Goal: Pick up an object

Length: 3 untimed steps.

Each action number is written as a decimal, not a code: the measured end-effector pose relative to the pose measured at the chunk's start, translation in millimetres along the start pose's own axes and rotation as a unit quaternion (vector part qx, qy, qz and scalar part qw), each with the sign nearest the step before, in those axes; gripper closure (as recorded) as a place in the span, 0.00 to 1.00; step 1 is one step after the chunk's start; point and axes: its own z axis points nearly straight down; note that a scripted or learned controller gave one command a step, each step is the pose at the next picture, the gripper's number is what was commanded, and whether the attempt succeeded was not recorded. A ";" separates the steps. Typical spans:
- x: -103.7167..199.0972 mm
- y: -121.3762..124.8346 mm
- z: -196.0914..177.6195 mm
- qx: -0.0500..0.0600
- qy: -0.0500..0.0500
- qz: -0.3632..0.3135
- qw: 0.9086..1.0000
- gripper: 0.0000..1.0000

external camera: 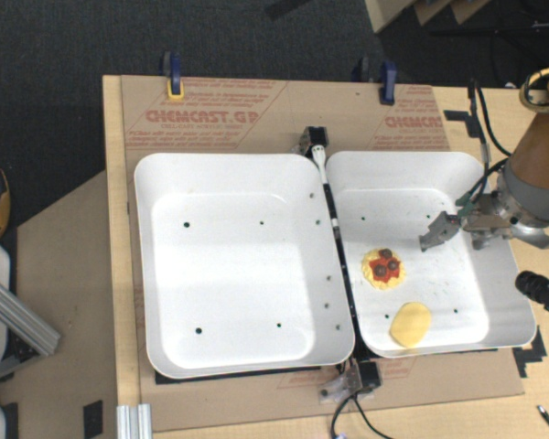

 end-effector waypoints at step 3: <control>33.0 35.0 90.1 -0.006 -0.002 0.000 1.000 1.00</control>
